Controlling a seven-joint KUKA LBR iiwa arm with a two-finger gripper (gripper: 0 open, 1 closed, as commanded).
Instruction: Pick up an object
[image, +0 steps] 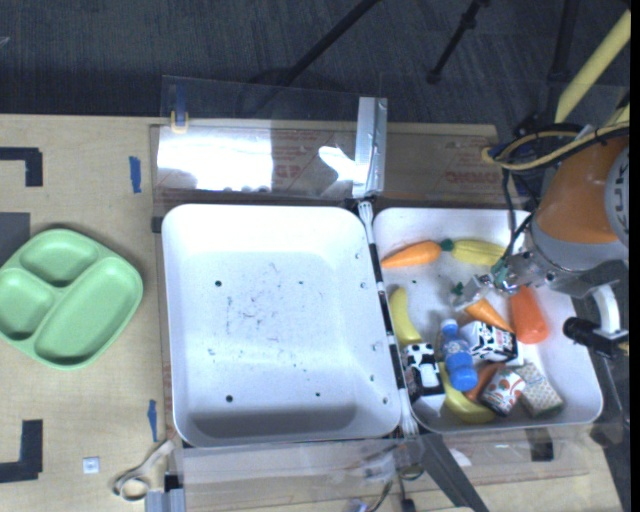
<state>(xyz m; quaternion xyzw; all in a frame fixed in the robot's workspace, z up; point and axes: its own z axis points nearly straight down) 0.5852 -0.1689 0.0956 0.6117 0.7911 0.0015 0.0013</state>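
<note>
Two white bins sit side by side, and every graspable toy lies in the right bin, where the gripper hangs low over its upper middle; its state I cannot tell. Nearest is a small orange wedge, just below and left of the gripper, its long axis slanting down-right, with an orange carrot farther left.
</note>
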